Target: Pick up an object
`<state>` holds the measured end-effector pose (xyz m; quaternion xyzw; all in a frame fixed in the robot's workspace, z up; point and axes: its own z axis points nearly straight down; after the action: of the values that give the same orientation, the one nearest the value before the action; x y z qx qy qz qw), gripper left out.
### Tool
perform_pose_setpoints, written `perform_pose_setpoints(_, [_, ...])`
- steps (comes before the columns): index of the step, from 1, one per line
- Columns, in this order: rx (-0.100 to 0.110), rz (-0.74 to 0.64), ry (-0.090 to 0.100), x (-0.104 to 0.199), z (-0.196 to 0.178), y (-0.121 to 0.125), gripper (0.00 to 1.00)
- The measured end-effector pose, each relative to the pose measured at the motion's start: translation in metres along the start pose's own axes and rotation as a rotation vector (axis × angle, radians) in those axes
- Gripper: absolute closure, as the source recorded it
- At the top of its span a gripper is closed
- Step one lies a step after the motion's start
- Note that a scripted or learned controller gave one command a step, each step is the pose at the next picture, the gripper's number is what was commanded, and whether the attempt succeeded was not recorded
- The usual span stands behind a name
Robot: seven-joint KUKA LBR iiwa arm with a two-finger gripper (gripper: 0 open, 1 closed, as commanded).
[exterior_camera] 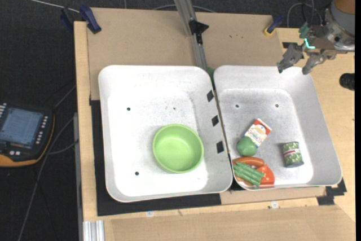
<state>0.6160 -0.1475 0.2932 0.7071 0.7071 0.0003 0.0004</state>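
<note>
Right now the gripper [299, 62] hangs over the far right corner of the right bin [316, 121], its two fingers spread apart with nothing between them. Everything worth picking lies well apart from it, down toward the near edge of that same bin. Closest along that line is a small carton [258, 133] with a red top, tilted so its long axis runs diagonally from upper right to lower left; touching its lower end sits a green round fruit [246, 147]. Just beside these, against the near wall, lies a pile of toy vegetables [254, 173], red and green, stretched roughly crosswise. A little green can [292, 154] stands apart to the right, almost straight below the gripper in the view and clear of its neighbours. That can looks the easier target, I judge, since the fingers could close on it without nudging anything else. The left bin [113, 121] holds a green bowl [177, 148], farther off and across the divider.
</note>
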Motion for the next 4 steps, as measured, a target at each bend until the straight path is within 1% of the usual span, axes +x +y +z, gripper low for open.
perform_pose_setpoints(1, [0.000, 0.000, 0.000, 0.000, 0.000, 0.000, 0.00])
perform_pose_setpoints(2, [0.005, 0.000, 0.001, 0.005, 0.059, -0.006, 0.00])
perform_pose_setpoints(3, [0.005, 0.000, 0.001, 0.000, 0.118, -0.014, 0.00])
perform_pose_setpoints(4, [0.004, 0.000, 0.001, 0.000, 0.160, -0.014, 0.00])
